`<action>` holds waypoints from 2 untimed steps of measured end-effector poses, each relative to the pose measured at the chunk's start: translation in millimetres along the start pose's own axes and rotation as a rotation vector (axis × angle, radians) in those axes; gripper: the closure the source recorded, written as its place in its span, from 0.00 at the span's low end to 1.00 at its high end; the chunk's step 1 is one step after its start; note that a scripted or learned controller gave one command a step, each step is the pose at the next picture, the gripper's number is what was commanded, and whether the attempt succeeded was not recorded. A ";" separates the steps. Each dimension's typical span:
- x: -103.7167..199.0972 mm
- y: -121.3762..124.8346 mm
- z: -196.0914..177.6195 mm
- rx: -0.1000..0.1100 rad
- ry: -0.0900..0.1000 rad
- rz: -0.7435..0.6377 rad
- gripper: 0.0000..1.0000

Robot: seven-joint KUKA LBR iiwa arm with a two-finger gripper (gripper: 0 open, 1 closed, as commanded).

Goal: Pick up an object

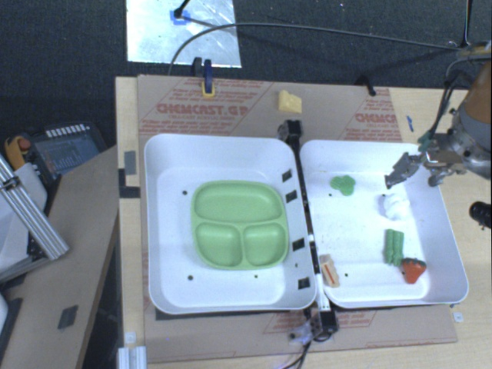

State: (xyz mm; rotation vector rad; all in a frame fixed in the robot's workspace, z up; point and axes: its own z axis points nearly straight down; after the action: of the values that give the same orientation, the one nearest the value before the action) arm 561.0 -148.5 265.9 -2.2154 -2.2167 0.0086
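Observation:
The right bin (pixel 442 229) holds a small green lump (pixel 343 184), a white crumpled piece (pixel 396 204), a green ridged bar (pixel 393 246), a red and orange piece (pixel 413 270) and a tan block (pixel 329 270) at its front left corner. My gripper (pixel 416 178) hangs over the bin's far right part, just above and behind the white piece. Its fingers stand open and apart, with nothing between them.
A green divided plate (pixel 237 224) lies in the left bin (pixel 165 206). A yellow block (pixel 290 101) sits on the cardboard behind the bins. A blue and yellow clamp (pixel 207 75) stands at the cardboard's far edge. Cables run across the back.

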 end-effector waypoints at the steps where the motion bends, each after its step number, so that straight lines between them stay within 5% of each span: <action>1: 0.4 1.9 -5.7 -0.011 -0.002 -0.003 0.00; 2: -0.7 3.1 57.0 -0.006 -0.001 0.000 0.00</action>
State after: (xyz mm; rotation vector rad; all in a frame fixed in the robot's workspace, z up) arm 563.5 -149.1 208.9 -2.2186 -2.2205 0.0027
